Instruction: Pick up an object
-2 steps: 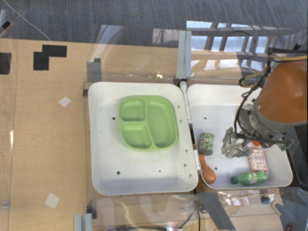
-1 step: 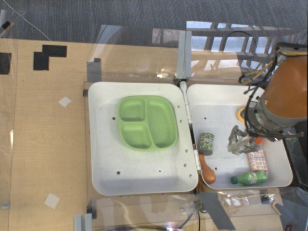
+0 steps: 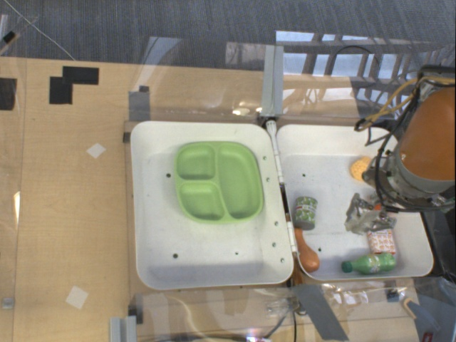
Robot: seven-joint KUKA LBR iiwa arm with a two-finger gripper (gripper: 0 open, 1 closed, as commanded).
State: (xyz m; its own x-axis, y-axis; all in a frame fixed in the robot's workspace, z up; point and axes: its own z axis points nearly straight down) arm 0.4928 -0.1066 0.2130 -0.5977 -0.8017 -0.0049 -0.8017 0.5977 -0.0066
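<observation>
In the right bin [image 3: 320, 155] lie a small green-labelled can [image 3: 306, 211], an orange-brown carrot-like piece [image 3: 307, 254] at the front left corner, a green bottle [image 3: 368, 264] on its side near the front wall, a red-and-white packet [image 3: 382, 241] and a yellow-orange item [image 3: 360, 167] partly hidden by the arm. My gripper [image 3: 365, 216] hangs low over the right part of this bin, just above the packet and right of the can. Nothing shows between its fingers.
The left bin [image 3: 149, 255] holds a light green divided plate [image 3: 217, 182]. A metal divider post [image 3: 272, 84] stands at the back between the bins. The grey and orange arm [image 3: 427, 141] covers the right bin's far right side. Cables run behind it.
</observation>
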